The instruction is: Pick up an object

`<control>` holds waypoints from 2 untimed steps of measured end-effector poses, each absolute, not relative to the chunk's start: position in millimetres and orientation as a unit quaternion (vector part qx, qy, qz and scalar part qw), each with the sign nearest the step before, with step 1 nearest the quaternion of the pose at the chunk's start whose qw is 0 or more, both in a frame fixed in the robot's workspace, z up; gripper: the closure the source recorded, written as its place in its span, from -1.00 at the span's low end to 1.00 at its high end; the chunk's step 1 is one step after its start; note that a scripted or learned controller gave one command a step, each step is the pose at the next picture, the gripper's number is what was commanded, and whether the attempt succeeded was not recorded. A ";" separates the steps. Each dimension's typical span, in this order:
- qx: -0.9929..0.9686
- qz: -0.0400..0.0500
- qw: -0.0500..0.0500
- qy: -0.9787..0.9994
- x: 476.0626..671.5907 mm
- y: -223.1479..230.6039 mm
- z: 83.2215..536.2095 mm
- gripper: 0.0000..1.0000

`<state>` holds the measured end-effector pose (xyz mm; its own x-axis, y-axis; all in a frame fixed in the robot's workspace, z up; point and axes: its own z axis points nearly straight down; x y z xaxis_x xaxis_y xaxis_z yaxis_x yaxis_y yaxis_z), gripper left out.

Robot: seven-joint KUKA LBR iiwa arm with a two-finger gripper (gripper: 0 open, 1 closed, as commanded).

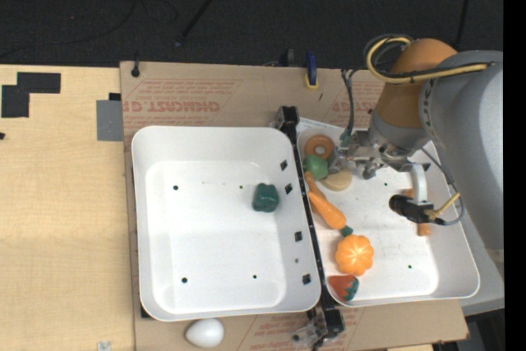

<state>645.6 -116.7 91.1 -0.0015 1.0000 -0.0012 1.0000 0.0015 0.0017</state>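
— So where does it stand with the picking?

— Nothing is lifted, from what I can see. The arm (411, 94) reaches in from three o'clock and its tool (359, 159) sits low over the right bin (448, 279), up at the bin's eleven o'clock corner. Whether the tool is spread or pressed together I can't tell; the wrist hides it.

— What is it going for?

— My guess is the cluster right there: a tan ring like a doughnut (320, 147), a green piece (315, 167) beneath it, and a pale oval thing (339, 180) just beside the tool. All of them seem to rest on the bin floor.

— And the rest?

— A carrot (327, 210) lies along the divider, a small orange pumpkin (354, 254) at the bin's seven o'clock, a red-and-green piece (343, 288) below it. The left bin (164, 292) has one dark green lump (265, 198). A white egg (204, 332) sits on the table at six o'clock, outside both bins.

— So?

— I'd say it's at the reaching stage; closing and lifting remain.
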 end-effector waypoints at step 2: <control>0.704 0.003 -0.001 0.710 570.4 -17.2 193.8 -1.00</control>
<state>570.4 -17.2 193.8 -0.0094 0.9999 0.0056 0.9999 0.0094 0.0040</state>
